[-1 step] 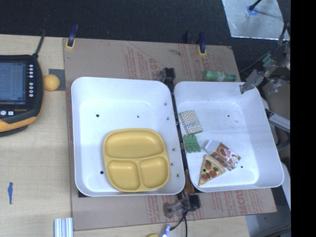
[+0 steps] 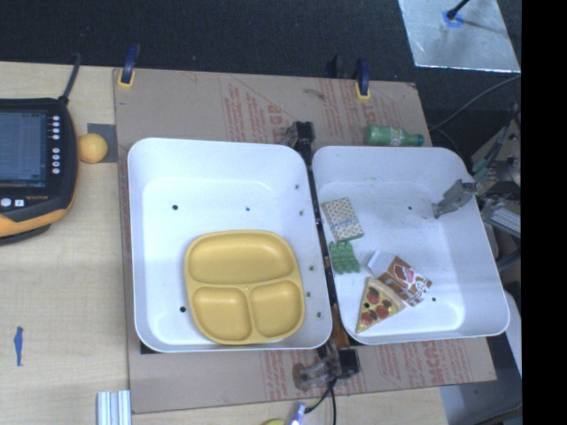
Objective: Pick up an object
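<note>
Grey metal two-finger gripper (image 2: 452, 198) reaches over the right white bin's (image 2: 461, 321) right rim; you can't tell its spread. Near left in that bin: pizza-slice toy (image 2: 378, 304), patterned packet (image 2: 408, 279), green block (image 2: 344, 257), speckled card (image 2: 342, 218). Yellow divided plastic tray (image 2: 244, 285) fills the left bin (image 2: 151, 237).

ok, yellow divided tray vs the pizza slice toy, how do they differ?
The yellow tray lies in the left bin; the pizza slice lies in the right bin. The tray is much larger than the slice. The tray is a rounded rectangle with three compartments in one plain yellow; the slice is a triangle with red spots on a yellow top. Both lie flat toward the near side of their bins, apart from the gripper.
</note>
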